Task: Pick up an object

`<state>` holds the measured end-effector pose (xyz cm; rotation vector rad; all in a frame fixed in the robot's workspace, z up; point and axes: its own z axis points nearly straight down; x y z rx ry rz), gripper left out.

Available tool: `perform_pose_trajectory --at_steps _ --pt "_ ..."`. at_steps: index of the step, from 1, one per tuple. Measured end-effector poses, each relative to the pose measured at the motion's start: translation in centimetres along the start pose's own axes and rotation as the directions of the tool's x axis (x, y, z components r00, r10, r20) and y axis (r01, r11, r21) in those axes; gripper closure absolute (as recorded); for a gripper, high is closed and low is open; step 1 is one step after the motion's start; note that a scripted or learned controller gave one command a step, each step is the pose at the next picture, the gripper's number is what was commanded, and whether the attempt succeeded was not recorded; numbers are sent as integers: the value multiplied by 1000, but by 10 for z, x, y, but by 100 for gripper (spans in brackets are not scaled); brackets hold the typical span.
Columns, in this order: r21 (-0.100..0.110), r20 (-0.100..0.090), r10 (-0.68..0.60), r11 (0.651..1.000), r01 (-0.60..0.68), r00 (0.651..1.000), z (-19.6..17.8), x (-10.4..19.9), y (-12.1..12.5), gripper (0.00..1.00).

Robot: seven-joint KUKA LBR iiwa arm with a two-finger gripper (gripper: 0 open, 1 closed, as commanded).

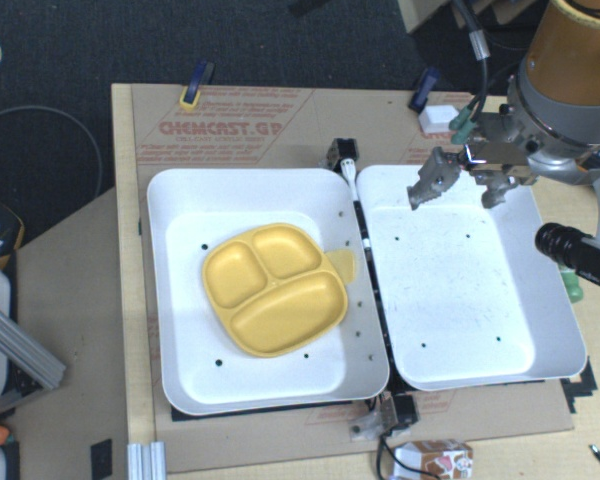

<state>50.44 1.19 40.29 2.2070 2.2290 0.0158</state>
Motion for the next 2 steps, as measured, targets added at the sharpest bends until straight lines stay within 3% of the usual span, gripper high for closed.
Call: perform_pose_trajectory --at_steps 1,2 --pt "4 1 2 1000 -2 1000 -30 58 -24 0" --pt "4 4 8 1000 -8 1000 -39 55 -22 100"
